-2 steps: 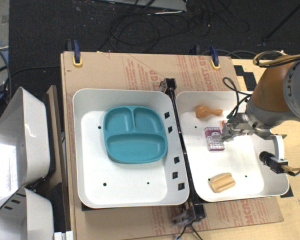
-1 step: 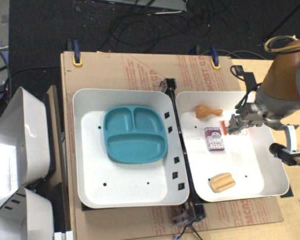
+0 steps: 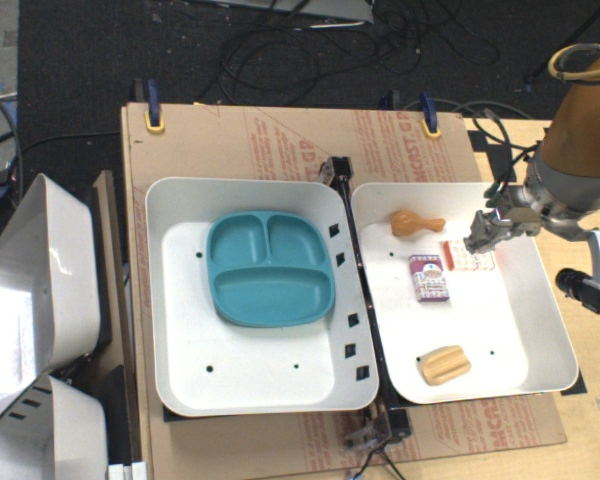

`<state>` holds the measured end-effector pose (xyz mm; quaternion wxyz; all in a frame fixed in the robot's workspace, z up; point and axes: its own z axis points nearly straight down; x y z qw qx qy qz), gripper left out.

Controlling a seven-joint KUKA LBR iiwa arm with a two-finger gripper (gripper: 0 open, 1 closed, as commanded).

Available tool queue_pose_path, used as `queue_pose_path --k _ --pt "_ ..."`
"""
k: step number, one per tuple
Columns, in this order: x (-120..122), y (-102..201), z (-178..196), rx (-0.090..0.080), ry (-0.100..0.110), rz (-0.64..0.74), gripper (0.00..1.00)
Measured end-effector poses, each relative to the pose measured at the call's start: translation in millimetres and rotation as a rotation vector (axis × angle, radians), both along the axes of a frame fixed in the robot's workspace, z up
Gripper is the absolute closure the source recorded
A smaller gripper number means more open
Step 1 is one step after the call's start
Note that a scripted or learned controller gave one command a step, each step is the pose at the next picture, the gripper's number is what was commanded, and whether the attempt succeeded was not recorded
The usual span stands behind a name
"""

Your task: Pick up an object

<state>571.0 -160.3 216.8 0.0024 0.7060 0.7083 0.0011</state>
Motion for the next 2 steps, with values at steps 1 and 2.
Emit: queue_pose_path --k 1,2 --pt "5 -3 44 -0.001 -0.001 0.0 1.0" --pt "8 57 48 0.003 0.005 0.005 1.0"
